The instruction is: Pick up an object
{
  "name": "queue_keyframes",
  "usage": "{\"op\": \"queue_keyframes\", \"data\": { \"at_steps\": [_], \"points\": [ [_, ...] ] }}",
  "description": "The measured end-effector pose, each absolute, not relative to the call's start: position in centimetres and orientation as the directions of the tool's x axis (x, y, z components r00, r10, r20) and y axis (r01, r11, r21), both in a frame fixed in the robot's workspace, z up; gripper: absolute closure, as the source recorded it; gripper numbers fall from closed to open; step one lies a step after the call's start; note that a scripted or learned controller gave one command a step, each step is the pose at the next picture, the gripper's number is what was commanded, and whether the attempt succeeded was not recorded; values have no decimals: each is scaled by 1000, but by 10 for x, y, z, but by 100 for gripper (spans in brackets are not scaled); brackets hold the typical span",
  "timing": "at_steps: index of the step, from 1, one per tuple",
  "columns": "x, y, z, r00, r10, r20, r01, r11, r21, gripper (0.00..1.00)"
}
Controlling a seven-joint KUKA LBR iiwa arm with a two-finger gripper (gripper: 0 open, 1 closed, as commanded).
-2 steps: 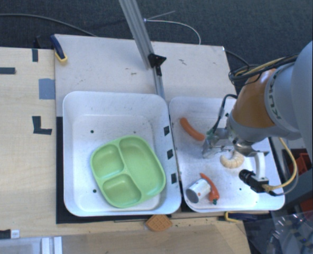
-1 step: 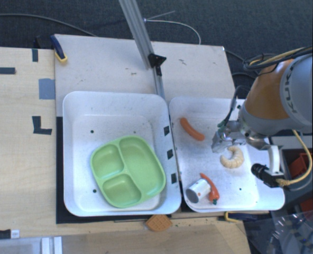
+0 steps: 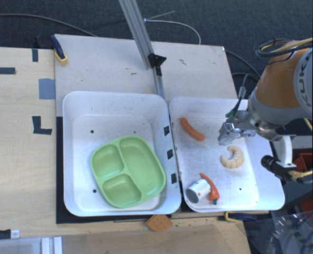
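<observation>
In the right bin (image 3: 251, 194) lie an orange sausage (image 3: 192, 129) near its left wall, a pale curled croissant (image 3: 232, 157) in the middle, and a white cup (image 3: 198, 190) on its side touching a small carrot (image 3: 211, 187) at the front. My gripper (image 3: 227, 136) hangs over the right bin, just above and left of the croissant and right of the sausage. Nothing shows between its fingertips.
The left bin (image 3: 77, 142) holds a green divided plate (image 3: 127, 171). A metal pole (image 3: 139, 28) slants down to the divide between the bins. A brown cookie-like piece (image 3: 158, 223) lies on the bench in front of the bins. A blue and yellow clamp (image 3: 58, 48) sits at the back left.
</observation>
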State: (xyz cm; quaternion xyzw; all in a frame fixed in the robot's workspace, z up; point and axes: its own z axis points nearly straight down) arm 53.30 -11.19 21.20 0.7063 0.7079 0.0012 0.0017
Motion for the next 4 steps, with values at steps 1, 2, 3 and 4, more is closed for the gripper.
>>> {"op": "queue_keyframes", "data": {
  "at_steps": [1, 2, 3, 4],
  "points": [
    [534, -112, 257, -2, 1000, -1, 1000, 2, 4, 100],
    [533, -57, 248, -6, 1000, 1, 1000, 6, -2, 100],
    [548, -4, 252, -7, 1000, 2, 1000, 7, -1, 100],
    [548, 52, 246, -7, 1000, 1, 1000, 7, -3, 100]
  ]
}}
